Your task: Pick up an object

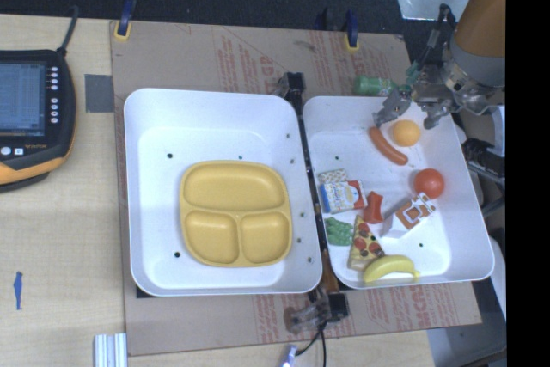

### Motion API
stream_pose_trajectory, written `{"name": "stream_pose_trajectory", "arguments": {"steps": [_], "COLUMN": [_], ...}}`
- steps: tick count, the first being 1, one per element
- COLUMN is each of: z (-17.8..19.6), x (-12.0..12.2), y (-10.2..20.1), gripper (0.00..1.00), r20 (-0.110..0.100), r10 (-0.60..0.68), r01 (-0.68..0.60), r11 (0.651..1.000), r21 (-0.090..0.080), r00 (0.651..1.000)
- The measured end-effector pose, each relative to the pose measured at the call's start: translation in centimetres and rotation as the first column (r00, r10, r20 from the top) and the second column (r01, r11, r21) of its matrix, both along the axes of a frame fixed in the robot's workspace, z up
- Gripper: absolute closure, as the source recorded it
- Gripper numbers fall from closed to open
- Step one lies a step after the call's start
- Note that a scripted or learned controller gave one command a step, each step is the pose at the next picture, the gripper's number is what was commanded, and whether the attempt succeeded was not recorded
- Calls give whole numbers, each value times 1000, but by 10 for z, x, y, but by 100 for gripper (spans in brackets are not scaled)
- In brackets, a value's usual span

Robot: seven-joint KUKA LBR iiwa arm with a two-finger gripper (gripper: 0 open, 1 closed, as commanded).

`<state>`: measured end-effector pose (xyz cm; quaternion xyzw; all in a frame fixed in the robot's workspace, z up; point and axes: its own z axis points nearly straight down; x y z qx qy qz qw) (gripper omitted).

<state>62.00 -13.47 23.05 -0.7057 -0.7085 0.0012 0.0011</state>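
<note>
Orange ball (406, 132) lies in the right bin (464, 258), at its far end, touching the sausage (388, 144) — directly under the claw (412, 109), whose fingers spread open around it, gripping nothing yet.

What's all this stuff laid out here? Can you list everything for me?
Bins: 2, white, side by side on the bench; left bin, right bin.
Divided tray: 1, yellow, in the left bin.
Orange ball: 1, orange, far end of the right bin.
Sausage: 1, red-orange, beside the ball.
Tomato: 1, red, right side of the right bin.
Small cartons: 2, one blue-white, one orange-white, mid right bin.
Pizza slice: 1, near the banana.
Banana: 1, yellow, near end of the right bin.
Handheld controller: 1, grey-orange, far left.
Gripper: 1, grey, above the ball.
</note>
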Motion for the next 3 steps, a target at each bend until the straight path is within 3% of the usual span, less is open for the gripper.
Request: {"name": "stream_pose_trajectory", "arguments": {"steps": [1, 2, 3], "z": [-140, -128, -116], "x": [22, 23, 36], "y": [-30, -31, 35], "gripper": [0, 100, 100], "r20": [-3, -1, -1], "r10": [0, 2, 3], "r01": [0, -2, -3], "r11": [1000, 1000, 1000], "r21": [1, 0, 0], "r00": [1000, 1000, 1000]}}
